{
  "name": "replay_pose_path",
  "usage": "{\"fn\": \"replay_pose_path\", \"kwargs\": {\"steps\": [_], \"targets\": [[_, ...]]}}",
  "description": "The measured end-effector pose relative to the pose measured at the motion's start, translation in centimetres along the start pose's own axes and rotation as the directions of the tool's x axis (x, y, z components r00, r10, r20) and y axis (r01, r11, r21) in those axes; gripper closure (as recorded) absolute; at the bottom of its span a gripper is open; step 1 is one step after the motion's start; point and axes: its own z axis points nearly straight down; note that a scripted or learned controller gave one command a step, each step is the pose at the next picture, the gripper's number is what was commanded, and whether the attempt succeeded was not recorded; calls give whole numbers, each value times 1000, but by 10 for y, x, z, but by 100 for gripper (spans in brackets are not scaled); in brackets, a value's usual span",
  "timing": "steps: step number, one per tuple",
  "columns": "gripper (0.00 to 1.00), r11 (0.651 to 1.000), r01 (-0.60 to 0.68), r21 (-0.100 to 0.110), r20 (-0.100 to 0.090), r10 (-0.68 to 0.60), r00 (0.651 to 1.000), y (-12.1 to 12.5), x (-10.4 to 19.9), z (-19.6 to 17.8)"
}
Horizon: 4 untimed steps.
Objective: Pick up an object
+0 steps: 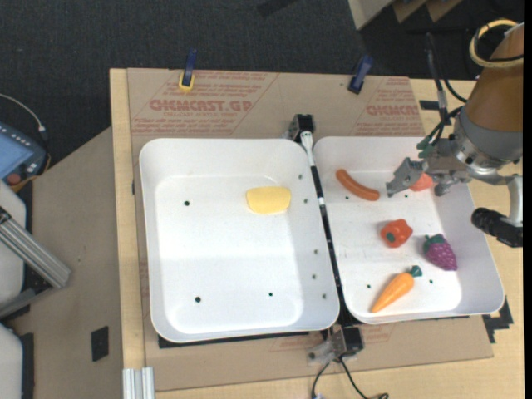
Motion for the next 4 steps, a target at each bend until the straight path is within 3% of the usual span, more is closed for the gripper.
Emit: {"fn": "replay_pose_path", "kwargs": {"steps": [2, 3, 4], "targets": [[0, 1000, -1, -6, 2, 1, 1000, 0, -1, -4], [0, 1000, 1, 3, -1, -1, 1000, 2, 23, 67], [0, 1000, 1, -22, 8, -1, 1000, 97, -17, -9]]}}
